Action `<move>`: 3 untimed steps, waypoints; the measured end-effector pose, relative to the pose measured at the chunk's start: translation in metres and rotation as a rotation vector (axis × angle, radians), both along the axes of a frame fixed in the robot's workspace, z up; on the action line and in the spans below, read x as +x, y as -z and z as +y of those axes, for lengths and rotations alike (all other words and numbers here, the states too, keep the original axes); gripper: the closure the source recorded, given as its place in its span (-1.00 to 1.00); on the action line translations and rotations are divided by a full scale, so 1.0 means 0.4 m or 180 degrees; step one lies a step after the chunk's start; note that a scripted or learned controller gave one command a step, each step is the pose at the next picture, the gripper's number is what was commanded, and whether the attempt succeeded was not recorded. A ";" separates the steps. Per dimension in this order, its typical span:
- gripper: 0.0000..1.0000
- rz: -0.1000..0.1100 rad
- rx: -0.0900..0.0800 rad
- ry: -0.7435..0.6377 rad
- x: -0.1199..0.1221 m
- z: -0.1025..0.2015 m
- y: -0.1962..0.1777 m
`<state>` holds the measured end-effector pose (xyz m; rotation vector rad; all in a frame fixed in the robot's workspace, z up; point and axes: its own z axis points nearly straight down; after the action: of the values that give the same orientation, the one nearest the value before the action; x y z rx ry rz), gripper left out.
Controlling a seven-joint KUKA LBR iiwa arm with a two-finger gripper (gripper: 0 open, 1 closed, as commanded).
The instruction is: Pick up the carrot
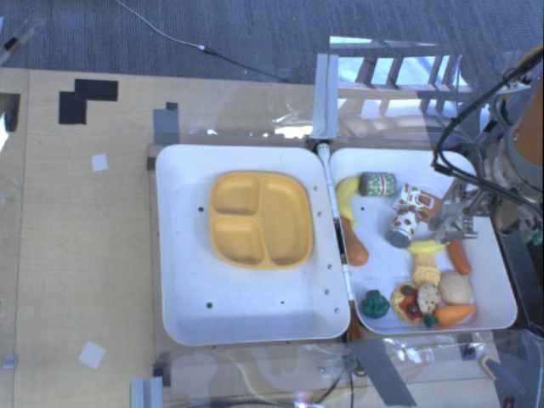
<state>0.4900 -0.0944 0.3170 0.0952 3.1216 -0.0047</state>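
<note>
We see two shallow white bins side by side on the table. The left bin holds a yellow divided plate, sitting a little toward its far side. The right bin carries a scatter of toy food.

The carrot lies at the near right of the right bin, its orange body pointing right and its green top toward the left, just beside a pizza slice and touching or nearly touching a pale round bun. A piece of broccoli sits to the left of the pizza. Farther back we find a banana against the left wall, a green can next to it, a brown-and-white carton, and a tilted can. An orange-brown drumstick-like piece lies along the left wall.

The arm enters from the right, and the tool hangs over the right side of this bin, above a yellow piece and a small reddish sausage-like piece. It is well apart from the carrot, on its far side. We cannot tell whether the tool stands apart or together; nothing is visibly held in it.
</note>
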 end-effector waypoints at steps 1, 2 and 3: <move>1.00 0.0028 -0.0009 -0.0450 -0.004 -0.243 0.015; 1.00 0.0053 0.0010 -0.1040 0.035 -0.111 0.303; 1.00 0.0016 -0.0028 -0.1822 0.132 -0.215 0.043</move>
<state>0.5427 -0.1806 0.2999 -0.7914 3.0260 -0.0103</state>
